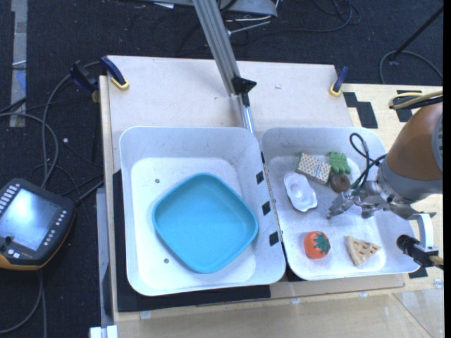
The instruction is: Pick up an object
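Grey metal two-finger gripper (pixel 335 209) hovers in the right white bin (pixel 394 263), jaws apart, gripping nothing, near the white shell-shaped piece (pixel 301 193).

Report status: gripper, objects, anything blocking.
Gripper low in right bin, nothing seen held. Tomato, pizza slice, white shell lying loose. Nothing blocking.

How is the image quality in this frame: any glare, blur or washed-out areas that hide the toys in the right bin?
Camera view: lighting is bright and even; the white bins look slightly washed out, so the white piece blends into the floor. The tomato and pizza slice read clearly. The end effector is small and soft, its detail hard to make out. The pendant screen at left glares.
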Controlling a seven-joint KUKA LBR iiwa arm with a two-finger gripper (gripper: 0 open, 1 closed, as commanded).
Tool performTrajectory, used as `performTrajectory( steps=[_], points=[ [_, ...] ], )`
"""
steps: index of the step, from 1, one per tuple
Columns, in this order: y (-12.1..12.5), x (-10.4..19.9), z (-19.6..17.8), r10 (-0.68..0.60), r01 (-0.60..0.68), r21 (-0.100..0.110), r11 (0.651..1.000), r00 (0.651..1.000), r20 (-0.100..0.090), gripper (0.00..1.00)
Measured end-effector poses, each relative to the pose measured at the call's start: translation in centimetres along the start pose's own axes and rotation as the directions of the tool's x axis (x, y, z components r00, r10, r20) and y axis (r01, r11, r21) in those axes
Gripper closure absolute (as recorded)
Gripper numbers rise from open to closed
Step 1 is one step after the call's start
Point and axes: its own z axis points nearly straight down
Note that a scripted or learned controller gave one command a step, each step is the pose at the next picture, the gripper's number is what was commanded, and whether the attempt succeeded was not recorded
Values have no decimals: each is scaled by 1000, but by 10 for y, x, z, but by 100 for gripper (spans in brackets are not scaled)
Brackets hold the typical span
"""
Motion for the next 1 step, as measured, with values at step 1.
performTrajectory(
  steps=[1],
  points=[
    [1,-1,-11,0,0,-2,1000,1000,1,100]
  ],
)
